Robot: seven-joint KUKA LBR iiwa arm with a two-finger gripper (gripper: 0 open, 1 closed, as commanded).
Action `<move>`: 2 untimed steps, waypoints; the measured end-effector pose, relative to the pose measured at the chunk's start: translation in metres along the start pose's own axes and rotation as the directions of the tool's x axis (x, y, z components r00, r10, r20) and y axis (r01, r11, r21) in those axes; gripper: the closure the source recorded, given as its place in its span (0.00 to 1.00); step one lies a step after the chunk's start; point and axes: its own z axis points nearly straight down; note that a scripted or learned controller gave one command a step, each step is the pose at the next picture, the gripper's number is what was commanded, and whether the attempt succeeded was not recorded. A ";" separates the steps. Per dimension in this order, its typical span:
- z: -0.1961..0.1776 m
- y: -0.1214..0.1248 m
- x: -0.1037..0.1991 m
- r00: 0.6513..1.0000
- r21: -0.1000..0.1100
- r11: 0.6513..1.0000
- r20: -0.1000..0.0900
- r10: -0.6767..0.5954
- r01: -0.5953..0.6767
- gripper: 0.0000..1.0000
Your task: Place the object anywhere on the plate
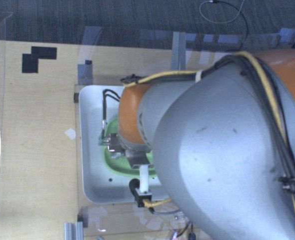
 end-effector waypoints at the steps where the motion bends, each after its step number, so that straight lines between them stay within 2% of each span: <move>1: 0.001 0.000 -0.005 1.000 0.004 1.000 0.005 0.005 -0.005 0.00; 2: -0.098 0.054 -0.065 0.999 0.025 0.999 0.010 0.041 -0.041 0.00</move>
